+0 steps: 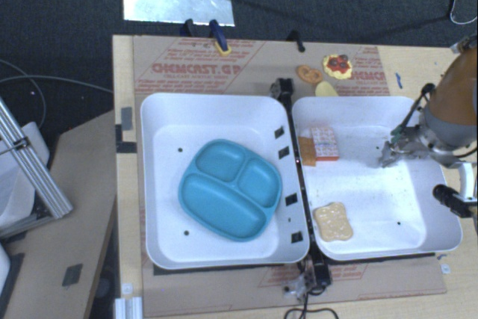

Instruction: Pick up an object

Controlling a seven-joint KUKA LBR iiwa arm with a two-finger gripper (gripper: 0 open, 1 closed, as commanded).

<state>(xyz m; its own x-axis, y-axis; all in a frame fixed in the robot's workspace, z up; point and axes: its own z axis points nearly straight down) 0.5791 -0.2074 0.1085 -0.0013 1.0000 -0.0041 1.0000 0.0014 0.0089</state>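
The arm [452, 104] reaches in from the right edge, its orange band above the grey wrist. The gripper [390, 153] points leftward and down; its fingertips are too small to make out.

My arm [455, 97] is grey with an orange band. Both bins [224, 104] are plain white. The divided plate [230, 189] in the left one is light blue. In the right bin [418, 228] I see a pale tan, bumpy cracker [333, 221] and a pink-and-white speckled block [324, 143] with an orange-brown edge.
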